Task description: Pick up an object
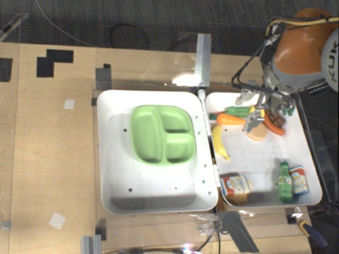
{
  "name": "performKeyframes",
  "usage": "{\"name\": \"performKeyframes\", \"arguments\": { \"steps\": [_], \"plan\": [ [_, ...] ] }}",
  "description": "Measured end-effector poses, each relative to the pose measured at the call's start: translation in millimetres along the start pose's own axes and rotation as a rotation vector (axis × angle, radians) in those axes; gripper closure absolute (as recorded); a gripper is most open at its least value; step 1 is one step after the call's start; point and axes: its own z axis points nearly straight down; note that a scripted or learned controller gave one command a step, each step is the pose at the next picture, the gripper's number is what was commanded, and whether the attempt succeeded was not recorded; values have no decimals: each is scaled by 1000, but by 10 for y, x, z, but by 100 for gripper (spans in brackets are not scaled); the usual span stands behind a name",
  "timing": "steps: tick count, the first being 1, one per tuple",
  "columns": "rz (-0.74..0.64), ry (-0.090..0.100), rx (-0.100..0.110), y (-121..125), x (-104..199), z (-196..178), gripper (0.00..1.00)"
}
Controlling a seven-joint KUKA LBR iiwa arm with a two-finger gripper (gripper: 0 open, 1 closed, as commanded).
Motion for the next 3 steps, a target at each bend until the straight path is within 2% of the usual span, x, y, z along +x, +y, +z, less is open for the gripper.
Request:
{"name": "performKeyframes", "arguments": {
  "steps": [1, 2, 3],
  "plan": [
    [-16, 8, -1, 125, 435, 728, 0],
    [12, -8, 0, 29, 789, 1086, 0],
    [15, -5, 0, 45, 505, 1094, 0]
  ]
}}
